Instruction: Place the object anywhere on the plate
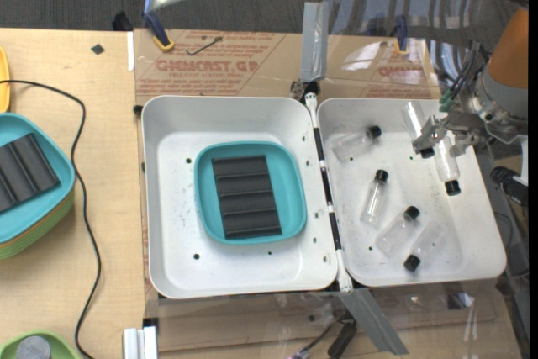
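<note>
Looking down on a tan worktop (92,97) carrying two white bins side by side. Sitting in the left bin (164,181), at the middle of the frame: a teal plate (290,197) with a dark ribbed insert (245,196) lying on it.

Lying scattered in the right bin (479,265), toward the right of the frame: several clear vials with black caps. Resting near the bin's upper left, one vial (357,139) with its cap pointing toward the upper right. Lying near the bin's centre, another vial (374,193), cap toward the top. Sitting lower right of that, a third vial (397,229), and just below it a fourth vial (423,248) with its cap toward the bottom of the frame. All four lying apart from the plate, over in the other bin.

Reaching in from the right edge, the grey arm (504,109) with an orange band, hanging over the upper right part of the right bin. Pointing down below it, the tool (439,149), with a fifth vial (448,172) showing right under it, black cap at the lower end. Cannot tell how wide the tool is standing, nor whether that vial is actually between its tips.

Peeking in at the far left edge: a stack of teal plates (34,206) with another dark insert on top, and a black cable (80,181) trailing across the worktop. Lying behind the bins, a sheet of printed cardboard (218,63).
</note>
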`<state>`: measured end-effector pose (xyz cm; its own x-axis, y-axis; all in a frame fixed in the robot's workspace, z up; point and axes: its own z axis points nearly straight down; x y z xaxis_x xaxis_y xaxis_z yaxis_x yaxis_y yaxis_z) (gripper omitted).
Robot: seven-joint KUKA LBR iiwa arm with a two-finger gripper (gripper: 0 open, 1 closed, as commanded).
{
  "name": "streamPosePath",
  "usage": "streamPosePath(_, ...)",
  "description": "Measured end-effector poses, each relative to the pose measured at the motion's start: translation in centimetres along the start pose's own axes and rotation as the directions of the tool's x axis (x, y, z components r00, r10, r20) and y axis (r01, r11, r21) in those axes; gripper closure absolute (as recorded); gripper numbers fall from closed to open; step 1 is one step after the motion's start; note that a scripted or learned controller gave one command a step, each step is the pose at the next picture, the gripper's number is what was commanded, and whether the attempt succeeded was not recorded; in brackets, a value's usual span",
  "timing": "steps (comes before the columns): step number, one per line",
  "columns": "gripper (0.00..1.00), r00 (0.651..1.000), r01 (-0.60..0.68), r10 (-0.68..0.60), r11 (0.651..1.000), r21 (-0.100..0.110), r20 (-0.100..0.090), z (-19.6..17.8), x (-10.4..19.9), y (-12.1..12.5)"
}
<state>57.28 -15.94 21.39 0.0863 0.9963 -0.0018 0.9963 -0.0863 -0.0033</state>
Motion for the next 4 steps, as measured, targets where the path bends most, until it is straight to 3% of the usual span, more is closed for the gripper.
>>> streamPosePath(1,1.00,0.962,0.271,-0.271,0.962,0.000,-0.002,4.7,4.3,-6.1)
streamPosePath(2,1.00,0.945,0.328,-0.328,0.945,-0.001,-0.001,2.3,10.3,-8.0)
streamPosePath(3,1.00,0.944,0.329,-0.329,0.944,0.000,0.000,2.4,15.5,-5.0)
streamPosePath(4,0.00,0.945,0.329,-0.329,0.945,0.000,0.000,2.4,15.5,-5.0)
